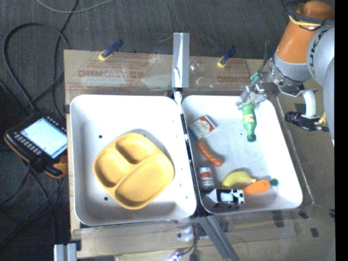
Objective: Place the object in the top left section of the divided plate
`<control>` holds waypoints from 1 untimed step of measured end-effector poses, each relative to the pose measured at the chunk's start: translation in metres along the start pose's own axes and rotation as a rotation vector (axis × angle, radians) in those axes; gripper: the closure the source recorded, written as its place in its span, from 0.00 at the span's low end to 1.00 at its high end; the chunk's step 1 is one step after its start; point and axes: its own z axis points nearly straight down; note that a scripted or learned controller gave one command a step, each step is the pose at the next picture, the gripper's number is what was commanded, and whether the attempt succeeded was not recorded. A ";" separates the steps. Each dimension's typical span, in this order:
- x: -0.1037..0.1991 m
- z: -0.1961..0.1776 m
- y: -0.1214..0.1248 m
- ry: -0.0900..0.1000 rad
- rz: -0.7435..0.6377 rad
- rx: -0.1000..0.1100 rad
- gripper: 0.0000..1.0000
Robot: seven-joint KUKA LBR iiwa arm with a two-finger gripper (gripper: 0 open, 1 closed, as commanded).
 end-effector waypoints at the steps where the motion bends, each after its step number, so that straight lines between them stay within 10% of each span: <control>1: -0.012 0.030 -0.002 0.000 0.014 0.001 1.00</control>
